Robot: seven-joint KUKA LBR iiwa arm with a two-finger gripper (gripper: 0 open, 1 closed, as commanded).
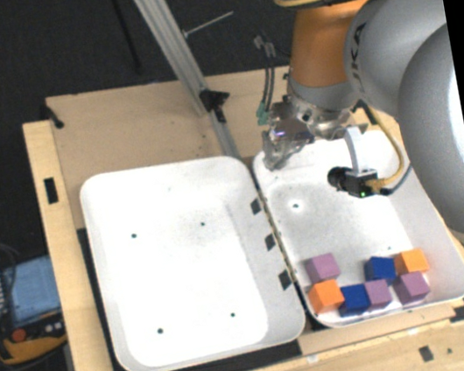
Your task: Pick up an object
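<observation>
Several small blocks lie at the near end of the right bin (416,219): a purple block (321,267), an orange block (326,295), a blue block (355,299), a second purple one (377,292), another blue one (379,268), an orange one (412,261) and a third purple one (412,286). My gripper (279,150) hangs over the far left corner of the right bin, well away from the blocks. Nothing shows between its fingers.
The left bin (183,260) sits beside the right one, with black clips along their shared edge. A slanted metal rail (184,64) rises behind the bins. A black sensor with cable (351,179) hangs off the wrist. Cables and a device (22,306) lie left of the bench.
</observation>
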